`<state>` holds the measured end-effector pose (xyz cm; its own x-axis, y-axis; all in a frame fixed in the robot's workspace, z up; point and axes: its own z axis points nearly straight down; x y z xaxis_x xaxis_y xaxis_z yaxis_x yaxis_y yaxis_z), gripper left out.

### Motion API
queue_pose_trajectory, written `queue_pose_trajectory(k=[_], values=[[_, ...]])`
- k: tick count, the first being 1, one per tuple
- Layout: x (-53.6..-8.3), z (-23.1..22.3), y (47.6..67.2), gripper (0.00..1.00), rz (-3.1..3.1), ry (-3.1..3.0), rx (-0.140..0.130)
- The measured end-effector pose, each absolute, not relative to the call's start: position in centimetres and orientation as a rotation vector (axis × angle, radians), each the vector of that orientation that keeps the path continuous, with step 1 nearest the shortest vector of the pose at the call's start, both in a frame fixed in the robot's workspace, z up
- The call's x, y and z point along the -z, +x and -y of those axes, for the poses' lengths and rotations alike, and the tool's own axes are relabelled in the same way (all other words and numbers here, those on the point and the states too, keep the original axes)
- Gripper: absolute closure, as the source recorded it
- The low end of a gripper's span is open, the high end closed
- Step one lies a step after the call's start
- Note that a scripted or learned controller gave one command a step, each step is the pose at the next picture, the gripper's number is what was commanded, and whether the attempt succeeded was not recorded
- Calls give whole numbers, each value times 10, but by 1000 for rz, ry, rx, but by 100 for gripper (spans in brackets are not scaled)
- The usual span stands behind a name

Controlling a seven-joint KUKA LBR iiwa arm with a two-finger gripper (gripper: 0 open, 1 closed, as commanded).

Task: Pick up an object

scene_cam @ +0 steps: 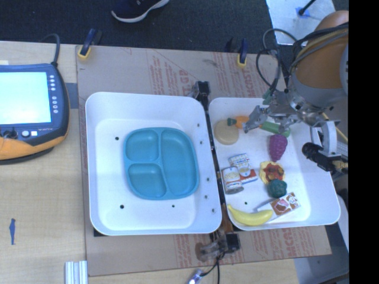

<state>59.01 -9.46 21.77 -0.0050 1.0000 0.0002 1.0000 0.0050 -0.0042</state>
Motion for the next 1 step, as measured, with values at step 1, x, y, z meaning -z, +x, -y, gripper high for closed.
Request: queue_pose_trajectory(k=[1], values=[[-210, 146, 605, 0, 2224, -2218, -4]])
